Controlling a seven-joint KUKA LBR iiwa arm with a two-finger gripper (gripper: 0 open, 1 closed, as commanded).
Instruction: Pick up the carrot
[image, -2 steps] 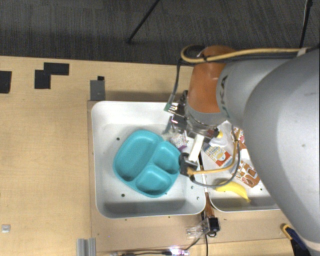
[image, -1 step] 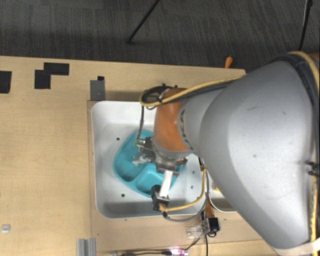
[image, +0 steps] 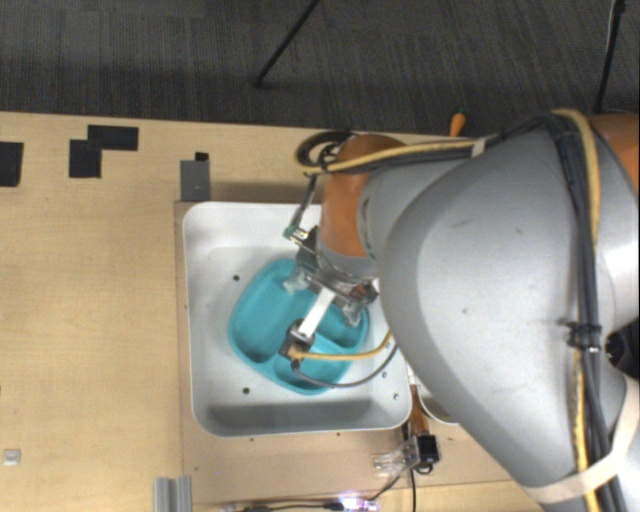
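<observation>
Camera view, arm (image: 480, 300) bent low over teal dish (image: 255, 320), end effector (image: 325, 280) grip unclear

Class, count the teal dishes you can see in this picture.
1. The teal dish lies in the white bin, partly under the arm; the arm may hide others on the right.

Robotics lab: a grey industrial arm (image: 500, 300) works over a white bin (image: 215, 385) set in a plywood bench (image: 90, 330), with black tape marks (image: 90, 155) far left of the gripper (image: 326, 297) and grey carpet (image: 150, 50) and a stand's leg (image: 290, 45) beyond it.
</observation>
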